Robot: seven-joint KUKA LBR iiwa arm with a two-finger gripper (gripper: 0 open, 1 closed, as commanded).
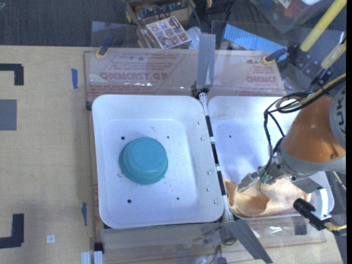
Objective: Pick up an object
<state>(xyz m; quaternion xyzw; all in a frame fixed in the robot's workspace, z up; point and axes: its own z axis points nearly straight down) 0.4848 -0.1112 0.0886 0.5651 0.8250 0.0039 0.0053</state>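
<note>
My gripper (263, 179) sits low in the right bin (242, 120), at its near end, right over the tan cloth (256, 199) that lies crumpled against the bin's front wall and the divider side; the cloth spreads left-to-right along that front edge, so its long axis runs roughly across the bin, and it lies directly under and slightly toward the camera from my fingertips. I can't tell how wide my fingers are set, the wrist and orange band (313, 139) cover most of them, and I see no cloth clearly pinched between them, so I'm not calling it held. The other candidate, the teal bowl (144, 159), sits upside down near the middle of the left bin (110, 114), well apart from me across the divider. Judging from this, the cloth is the near target and a short drop straight down onto its bunched middle is what the move turns on; risk is pinching only a thin fold that slips
</note>
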